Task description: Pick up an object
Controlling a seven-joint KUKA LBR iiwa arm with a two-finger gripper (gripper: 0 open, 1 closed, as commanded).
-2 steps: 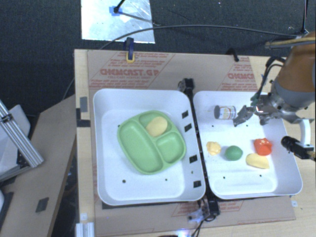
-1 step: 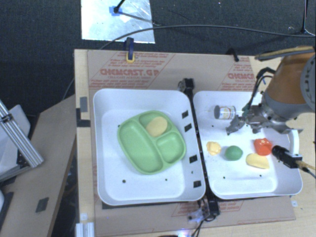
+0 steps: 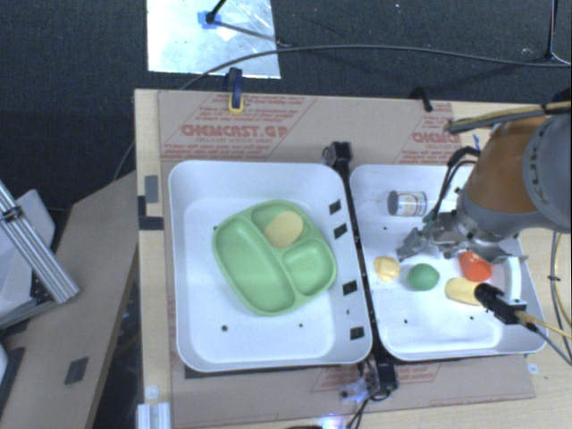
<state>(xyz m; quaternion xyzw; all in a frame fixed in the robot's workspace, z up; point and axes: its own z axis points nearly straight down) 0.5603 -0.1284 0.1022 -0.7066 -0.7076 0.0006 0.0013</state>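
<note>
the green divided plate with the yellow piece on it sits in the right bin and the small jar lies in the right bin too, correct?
Not quite. The camera view shows the green divided plastic plate, with the pale yellow piece on it, in the left white bin. The small clear jar does lie in the right white bin.

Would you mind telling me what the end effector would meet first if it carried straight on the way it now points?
The end effector points left and slightly down in the camera view. Continuing that way, it would probably meet the small yellow object first, with the green ball just beside that line. Depth is unclear, so it might reach the right bin floor instead.
</note>
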